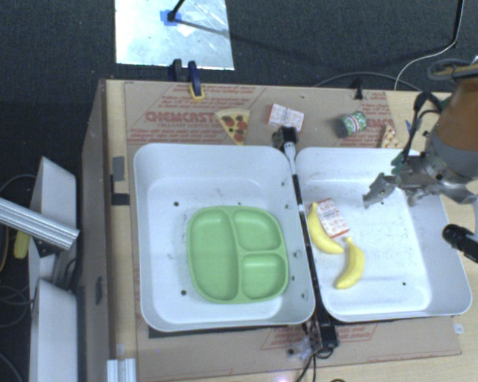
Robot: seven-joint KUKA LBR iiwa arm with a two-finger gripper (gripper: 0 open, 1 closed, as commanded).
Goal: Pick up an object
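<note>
Bench (183, 106) carries two white bins. The pincer (380, 188) hangs over the right bin (430, 293); its spread cannot be told, and nothing shows in its grasp. Two bananas (334, 249) and a small packet (331, 216) lie just below-left of it, loose and apart, likely for single picking. A green tray (237, 253) sits further left.

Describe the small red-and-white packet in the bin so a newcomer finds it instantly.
Look in the right white bin, toward its left side by the divider. Two bananas lie there; the packet rests against the upper banana. It is flat, rectangular and red-and-white, unlike the yellow curved fruit.
</note>
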